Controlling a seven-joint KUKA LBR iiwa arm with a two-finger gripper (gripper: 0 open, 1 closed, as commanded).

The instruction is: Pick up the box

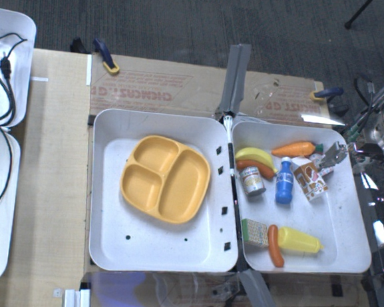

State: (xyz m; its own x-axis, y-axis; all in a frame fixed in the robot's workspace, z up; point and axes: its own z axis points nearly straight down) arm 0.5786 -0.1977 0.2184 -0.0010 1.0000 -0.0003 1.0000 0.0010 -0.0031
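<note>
Brown-and-white box [310, 180], label unreadable, beside end effector [332, 159], grip state perhaps indiscernible.

Two shallow white bins sit side by side: the left bin [105, 195] and the right bin [344, 243]. The left bin holds one thing, a yellow three-compartment plate [166, 178]. The right bin holds eight things: one banana [254, 155], one carrot [293, 149], one blue bottle [284, 182], one small tin can [252, 181], one small printed box [310, 180], one yellow squeeze bottle [298, 240], and two sausages, one [256, 167] beside the banana and one [275, 246] beside the squeeze bottle.
</note>
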